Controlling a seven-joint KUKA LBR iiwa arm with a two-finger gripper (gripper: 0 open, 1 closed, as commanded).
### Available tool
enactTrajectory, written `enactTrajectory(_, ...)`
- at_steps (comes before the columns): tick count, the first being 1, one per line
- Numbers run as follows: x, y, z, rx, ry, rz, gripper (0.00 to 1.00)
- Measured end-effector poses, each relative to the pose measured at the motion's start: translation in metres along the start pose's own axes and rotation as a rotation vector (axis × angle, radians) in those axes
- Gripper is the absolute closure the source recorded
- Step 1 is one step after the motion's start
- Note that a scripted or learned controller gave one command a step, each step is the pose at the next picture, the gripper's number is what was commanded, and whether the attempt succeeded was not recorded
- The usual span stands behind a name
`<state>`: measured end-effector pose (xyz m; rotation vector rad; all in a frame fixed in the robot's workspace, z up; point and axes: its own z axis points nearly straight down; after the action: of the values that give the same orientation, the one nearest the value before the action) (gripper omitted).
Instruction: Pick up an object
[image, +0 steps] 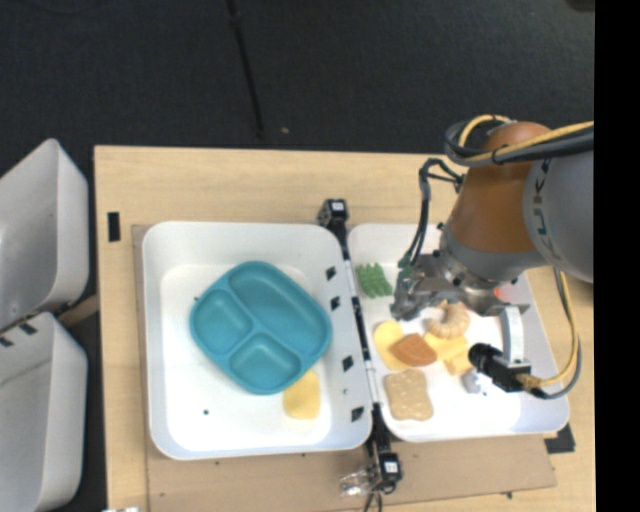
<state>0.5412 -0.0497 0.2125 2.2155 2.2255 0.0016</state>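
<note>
The right bin (455, 425) holds several toy foods: a green leafy piece (375, 280), a yellow round piece (387, 333), an orange piece (413, 350), a tan cracker-like slab (408, 395), a beige lumpy piece (447, 320) and a yellow chunk (453, 352). My gripper (412, 300) hangs low over this bin, just right of the green piece and above the yellow round piece. The wrist body hides what lies between the fingertips.
The left bin (165, 400) carries a teal divided plate (262, 325) at its middle and a yellow food piece (303, 397) by its front right corner. A ridge with black clips (352, 330) separates the bins. White blocks (35, 260) stand off the bench at far left.
</note>
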Motion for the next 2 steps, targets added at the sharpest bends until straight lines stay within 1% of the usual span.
enactTrajectory(1,0.104,0.010,-0.033,-0.001,0.003,-0.009,1.00)
enactTrajectory(2,0.142,-0.032,-0.335,-0.016,0.003,-0.003,1.00)
